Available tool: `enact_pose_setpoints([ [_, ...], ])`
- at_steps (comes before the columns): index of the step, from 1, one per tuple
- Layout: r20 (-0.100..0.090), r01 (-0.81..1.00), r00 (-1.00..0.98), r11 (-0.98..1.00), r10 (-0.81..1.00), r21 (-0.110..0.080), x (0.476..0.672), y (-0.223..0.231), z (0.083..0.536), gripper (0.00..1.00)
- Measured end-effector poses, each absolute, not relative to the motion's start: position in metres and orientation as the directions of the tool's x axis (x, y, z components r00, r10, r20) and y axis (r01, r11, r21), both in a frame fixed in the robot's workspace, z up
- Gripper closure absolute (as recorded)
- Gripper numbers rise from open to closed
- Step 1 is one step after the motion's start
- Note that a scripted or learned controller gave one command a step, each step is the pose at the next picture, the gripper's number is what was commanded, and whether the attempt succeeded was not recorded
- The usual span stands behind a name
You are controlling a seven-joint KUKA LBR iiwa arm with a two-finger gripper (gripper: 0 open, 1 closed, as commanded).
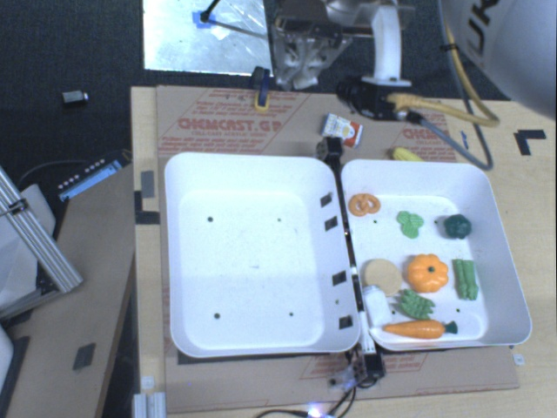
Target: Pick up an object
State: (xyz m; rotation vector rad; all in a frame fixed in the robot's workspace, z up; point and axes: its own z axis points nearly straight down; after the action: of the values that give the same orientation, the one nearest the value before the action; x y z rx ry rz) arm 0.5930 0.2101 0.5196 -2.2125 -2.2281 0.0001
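Observation:
The right bin [496,225] holds several toy foods: a pretzel [364,205], a light green leafy piece [410,224], a dark green broccoli [457,226], an orange pumpkin [427,273], green beans [466,279], a tan round biscuit [381,275], a green leaf bunch [414,303] and a carrot [420,328]. My gripper [298,75] hangs high above the bench's far edge, beyond the left bin [183,233] and well away from all the foods. Nothing shows in its grasp.
A small red and white packet [341,129] and a yellow piece [406,155] lie on the cardboard just behind the bins. Cables [435,116] trail across the far right of the bench. A metal frame [35,242] stands at the left.

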Motion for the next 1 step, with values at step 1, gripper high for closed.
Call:
enact_pose_setpoints([
  [1,0.000,1.000,0.000,0.000,1.000,0.006,0.6380,0.1936,0.5362,1.00],
])
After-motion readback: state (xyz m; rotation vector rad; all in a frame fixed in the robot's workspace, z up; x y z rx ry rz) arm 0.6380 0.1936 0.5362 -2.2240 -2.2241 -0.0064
